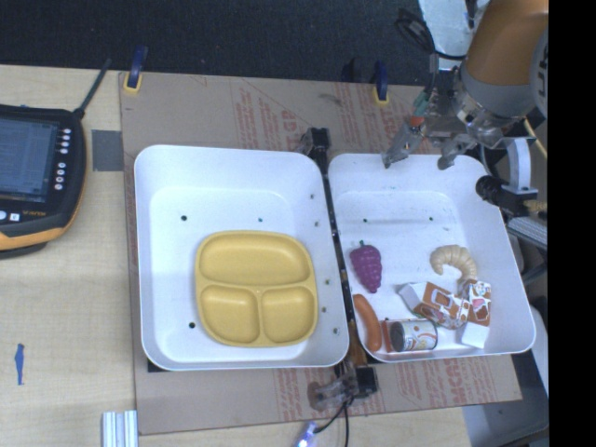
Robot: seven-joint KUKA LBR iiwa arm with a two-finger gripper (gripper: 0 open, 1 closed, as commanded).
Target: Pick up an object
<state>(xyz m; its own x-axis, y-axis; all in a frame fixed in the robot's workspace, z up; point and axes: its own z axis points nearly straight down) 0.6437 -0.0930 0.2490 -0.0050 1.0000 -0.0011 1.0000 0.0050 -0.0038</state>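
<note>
In the right bin (400, 203) lie a purple grape bunch (366, 265), a croissant (453, 261), an orange hot dog (367, 322), a small can (412, 334) on its side and a patterned carton (458, 305). My gripper (423, 155) hangs above the bin's far rim, fingers spread open, with nothing between them. It is well behind all the objects.
The left bin (168, 184) holds a yellow divided plate (255, 287). A teach pendant (33, 175) lies on the bench at the far left. Clamps (318, 141) sit between the bins at the back and front. Cardboard lies under both bins.
</note>
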